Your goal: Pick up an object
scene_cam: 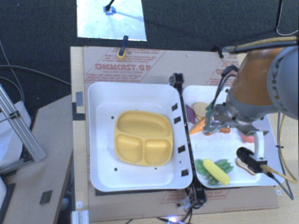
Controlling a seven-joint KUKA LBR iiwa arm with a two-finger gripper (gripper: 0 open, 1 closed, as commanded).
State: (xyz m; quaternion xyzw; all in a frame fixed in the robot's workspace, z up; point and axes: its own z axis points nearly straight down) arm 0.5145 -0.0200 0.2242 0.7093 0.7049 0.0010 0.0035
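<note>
Orange against the white, a toy carrot (196, 126) lay in the right bin (202, 149), in its left half and close to the wall it shares with the left bin (103, 125). Its long axis ran on a slant, from a near-left end just beside that wall up toward the far right. The part in view seemed to narrow toward the near left, so the tip appeared to point at the dividing wall. The far-right end was hidden under the gripper (211, 125).

The gripper hung low over that hidden end, carried by the grey and orange arm (261, 78) reaching in from the right. Whether it was spread, closed, or clamped on the carrot could not be told. A short orange bit (224, 130) showed just right of the gripper. I could not tell if it belonged to the carrot.

Far of the carrot lay a purple piece (190, 112) and a round tan piece (201, 108), close together. A red piece (247, 137) sat to the right. At the near edge a yellow corn cob (216, 171) lay across green pea pods (225, 164), its length running from far left to near right.

The left bin held a yellow divided plate (142, 138). Both bins rested on a cardboard sheet (140, 66).
</note>
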